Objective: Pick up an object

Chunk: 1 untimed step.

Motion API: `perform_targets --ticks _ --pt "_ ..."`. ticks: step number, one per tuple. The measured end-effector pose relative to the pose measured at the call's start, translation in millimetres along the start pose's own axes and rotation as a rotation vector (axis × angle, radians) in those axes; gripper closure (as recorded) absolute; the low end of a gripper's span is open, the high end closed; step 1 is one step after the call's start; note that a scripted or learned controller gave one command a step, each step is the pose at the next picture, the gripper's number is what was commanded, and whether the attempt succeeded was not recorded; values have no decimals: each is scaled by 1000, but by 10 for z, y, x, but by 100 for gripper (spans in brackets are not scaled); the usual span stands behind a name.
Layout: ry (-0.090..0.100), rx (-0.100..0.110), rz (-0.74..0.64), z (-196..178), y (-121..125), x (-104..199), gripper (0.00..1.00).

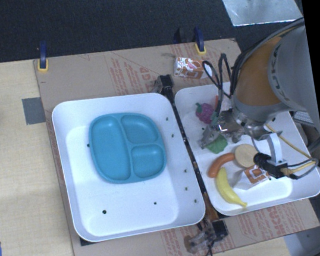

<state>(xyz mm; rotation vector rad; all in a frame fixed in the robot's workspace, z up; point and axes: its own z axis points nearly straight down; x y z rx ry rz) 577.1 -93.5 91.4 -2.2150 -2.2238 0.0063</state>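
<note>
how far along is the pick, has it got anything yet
Done: the arm has reached into the right bin, with the gripper low among the toys, by the green piece and purple piece. In hand: nothing visibly held. Left: the grasp and lift; the banana and orange sausage lie on the bin floor, and the blue divided plate sits in the left bin.

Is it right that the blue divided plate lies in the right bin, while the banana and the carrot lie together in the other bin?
Not quite. The camera view shows the blue divided plate in the left bin. The banana and the carrot lie together in the right bin.
</note>
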Motion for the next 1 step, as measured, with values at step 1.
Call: perform_targets --ticks 1 --pt "0 2 -1 -101 -1 -10 100"
